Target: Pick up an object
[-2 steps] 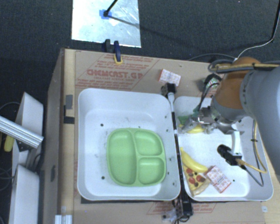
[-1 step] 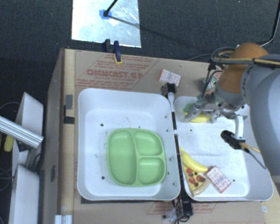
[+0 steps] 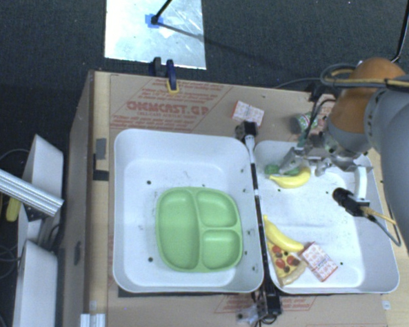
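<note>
Over the far left corner of the right bin (image 3: pixel 374 270), the gripper (image 3: pixel 303 160) was seen lowered from the grey arm (image 3: pixel 396 136), whose orange band (image 3: pixel 367 83) was turned toward the camera. A yellow banana (image 3: pixel 291 178) was found lying on the bin floor just beneath and in front of the gripper, close to the wall shared with the left bin (image 3: pixel 135 183). Whether the gripper touched the banana could not be made out, nor could it be told whether the gripper was open or closed (its lower end was blurred against the white floor). Nothing was seen to be lifted.

Nearer the camera in the same bin, a second banana (image 3: pixel 284 235) was laid at a slant by the shared wall, with a toy pizza slice (image 3: pixel 288 263) touching its near side and a red-and-white packet (image 3: pixel 320 262) just beside the slice. A green divided plate (image 3: pixel 199 229) was set flat in the left bin. Both bins were carried on a printed cardboard sheet (image 3: pixel 168 106).
</note>
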Tool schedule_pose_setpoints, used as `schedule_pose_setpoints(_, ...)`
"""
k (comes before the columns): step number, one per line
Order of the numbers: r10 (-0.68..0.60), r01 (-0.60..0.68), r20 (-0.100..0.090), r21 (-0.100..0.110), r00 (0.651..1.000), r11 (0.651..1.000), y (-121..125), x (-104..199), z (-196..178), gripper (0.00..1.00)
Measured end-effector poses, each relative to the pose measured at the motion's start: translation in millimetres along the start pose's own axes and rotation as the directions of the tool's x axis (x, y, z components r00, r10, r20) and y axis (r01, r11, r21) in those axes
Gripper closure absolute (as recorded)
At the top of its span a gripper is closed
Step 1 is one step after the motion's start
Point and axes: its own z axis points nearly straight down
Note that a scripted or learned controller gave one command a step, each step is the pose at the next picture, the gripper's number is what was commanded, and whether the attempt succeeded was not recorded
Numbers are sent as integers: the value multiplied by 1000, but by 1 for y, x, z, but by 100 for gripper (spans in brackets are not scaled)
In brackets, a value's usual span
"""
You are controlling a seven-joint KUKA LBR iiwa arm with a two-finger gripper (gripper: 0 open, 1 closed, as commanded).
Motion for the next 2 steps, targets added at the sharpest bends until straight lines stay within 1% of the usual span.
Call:
schedule_pose_setpoints(1, -1, 1, 4, 14, 1000, 1000, 5, 23, 24, 0)
schedule_pose_setpoints(2, -2, 2, 12, 0, 1000, 1000, 7, 21, 13, 100)
